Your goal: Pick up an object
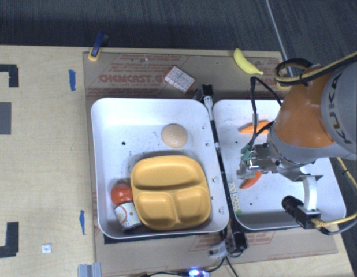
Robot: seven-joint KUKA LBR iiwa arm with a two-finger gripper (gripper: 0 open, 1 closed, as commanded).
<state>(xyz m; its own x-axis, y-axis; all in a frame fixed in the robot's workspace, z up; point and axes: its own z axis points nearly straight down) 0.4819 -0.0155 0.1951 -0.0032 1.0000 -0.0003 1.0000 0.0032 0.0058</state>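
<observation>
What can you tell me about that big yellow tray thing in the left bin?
The yellow tray looks like moulded plastic, mustard yellow, with rounded corners. It has three shallow compartments: one long one across the far side and two smaller ones side by side on the near side. It lies flat, open side up, a little askew, in the near part of the left bin, close to its right wall. A small orange and white container sits against its left edge, and a tan ball lies just beyond it.

Candidate objects: yellow three-compartment plastic tray (170, 198), tan round ball (174, 135) and red-capped small jar (124, 203) in left bin; two orange carrot-like pieces (252, 179) in right bin.
</observation>
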